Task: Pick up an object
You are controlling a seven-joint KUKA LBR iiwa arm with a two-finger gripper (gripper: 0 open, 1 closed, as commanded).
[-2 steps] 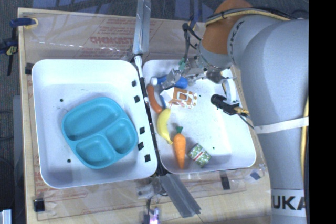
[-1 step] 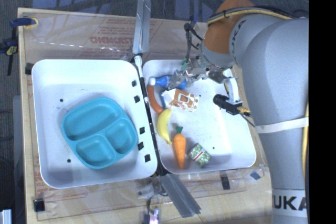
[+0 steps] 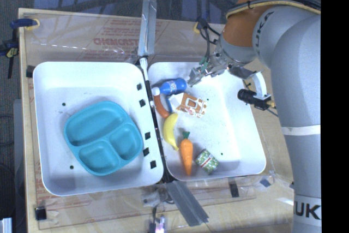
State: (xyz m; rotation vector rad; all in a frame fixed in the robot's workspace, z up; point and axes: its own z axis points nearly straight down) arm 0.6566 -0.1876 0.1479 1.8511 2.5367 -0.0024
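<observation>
Camera view
My gripper [image 3: 197, 74]: low over the far side of the right bin [image 3: 248, 133], just beside the blue bottle's end; my arm comes in from the right.
My fingers: too small and blurred here; I cannot tell whether they are spread or closed, and I see nothing between them.
Blue bottle [image 3: 169, 87]: lying on its side near the divider, at the far end of the right bin.
Hot dog [image 3: 161, 108]: just below the bottle, along the divider, touching the banana's top.
Banana [image 3: 172, 130]: lying nearer the front, beside the carrot.
Carrot [image 3: 186, 154]: pointing toward the front wall, green top toward the banana.
Orange-and-white packet [image 3: 192, 105]: flat, mid-bin, right of the hot dog.
Green can [image 3: 206, 161]: on its side, just right of the carrot.
Left bin [image 3: 49, 90]: holds a blue divided plate [image 3: 103, 138], three compartments, tilted slightly.
</observation>
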